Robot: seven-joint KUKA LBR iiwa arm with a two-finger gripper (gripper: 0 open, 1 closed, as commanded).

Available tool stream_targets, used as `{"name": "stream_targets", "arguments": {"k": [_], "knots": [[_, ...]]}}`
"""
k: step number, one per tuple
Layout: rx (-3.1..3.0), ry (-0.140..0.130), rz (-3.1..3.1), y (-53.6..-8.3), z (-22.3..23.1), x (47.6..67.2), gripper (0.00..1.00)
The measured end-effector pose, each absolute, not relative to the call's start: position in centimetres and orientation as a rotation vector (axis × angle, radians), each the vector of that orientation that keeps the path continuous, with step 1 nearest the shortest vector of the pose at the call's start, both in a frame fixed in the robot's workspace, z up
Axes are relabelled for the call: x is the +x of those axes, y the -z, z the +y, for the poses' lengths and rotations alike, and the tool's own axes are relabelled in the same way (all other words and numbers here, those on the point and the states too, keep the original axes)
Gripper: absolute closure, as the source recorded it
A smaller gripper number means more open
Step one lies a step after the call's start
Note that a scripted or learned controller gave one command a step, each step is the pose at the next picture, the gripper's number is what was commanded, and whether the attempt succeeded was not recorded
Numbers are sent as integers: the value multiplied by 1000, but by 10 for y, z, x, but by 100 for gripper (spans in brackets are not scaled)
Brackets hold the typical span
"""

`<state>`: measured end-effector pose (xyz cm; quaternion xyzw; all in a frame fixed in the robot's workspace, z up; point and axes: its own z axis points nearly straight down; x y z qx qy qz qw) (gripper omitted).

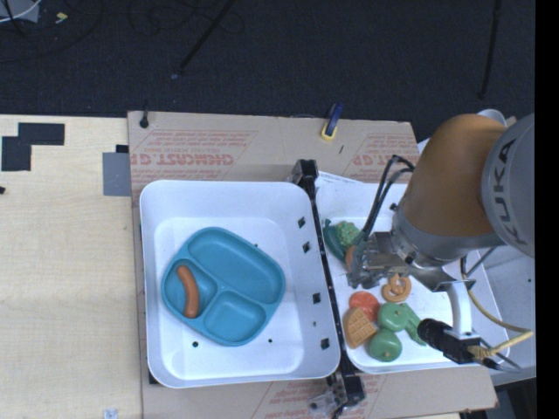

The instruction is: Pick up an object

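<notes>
The right bin (454, 308) holds several toy foods. A green leafy piece (341, 234) lies at its left wall, with an orange piece (351, 256) just below it. Nearer the front lie a pretzel (397, 288), a red tomato (364, 303), a tan waffle piece (358, 326) and two green pieces (399, 318) (384, 346). My gripper (365, 269) hangs low over the bin's left side, right beside the orange piece and just above the tomato and pretzel. The arm's wrist hides the bin's back part.
The left bin (166, 208) holds a blue divided plate (244, 273) with an orange sausage (187, 290) in its left compartment. A black divider (316, 260) runs between the bins. A blue and yellow clip (331, 122) lies on the cardboard behind them.
</notes>
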<state>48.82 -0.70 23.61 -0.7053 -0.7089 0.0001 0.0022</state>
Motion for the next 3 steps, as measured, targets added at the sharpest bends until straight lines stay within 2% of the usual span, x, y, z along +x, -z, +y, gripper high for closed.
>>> {"name": "stream_targets", "arguments": {"k": [2,3], "knots": [[-2217,-7,-2220,-217,11,485,100],[-2218,-1,-2223,-238,9,487,100]]}}
